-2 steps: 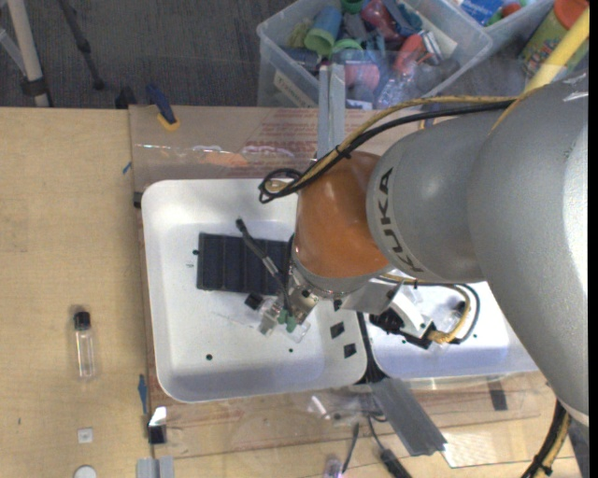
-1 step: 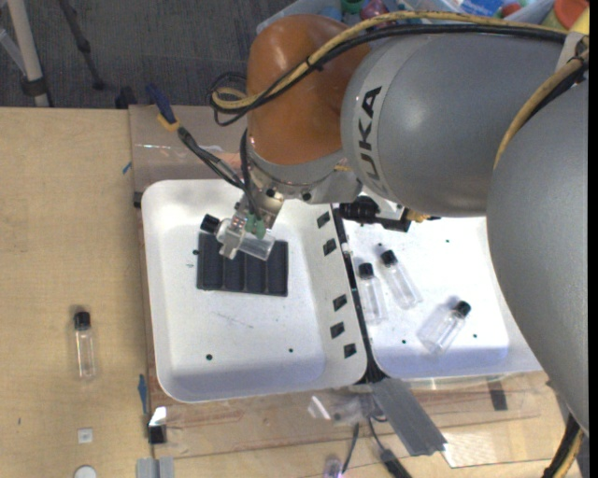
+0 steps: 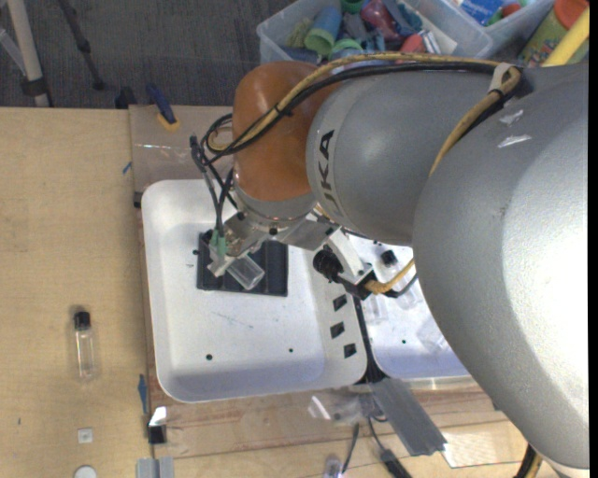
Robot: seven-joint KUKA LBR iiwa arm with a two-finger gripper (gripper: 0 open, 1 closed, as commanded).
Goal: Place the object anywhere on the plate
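Note:
A flat black square plate (image 3: 273,271) lies in the left white bin (image 3: 187,308), toward its right side. My gripper (image 3: 230,254) hangs low over the plate's left half, below the orange band (image 3: 271,131) of the arm. A small clear piece (image 3: 246,272) sits at the gripper's tip, right over the plate, and a small green bit (image 3: 218,245) shows beside it. I cannot tell whether the clear piece is held or resting on the plate. The bulky grey arm hides the plate's upper right part.
The right bin (image 3: 411,350) is mostly covered by the arm. A clear vial with a black cap (image 3: 84,344) lies on the wooden bench to the left. A tub of coloured toys (image 3: 374,28) stands at the back. Cables (image 3: 355,308) hang near the bins' divide.

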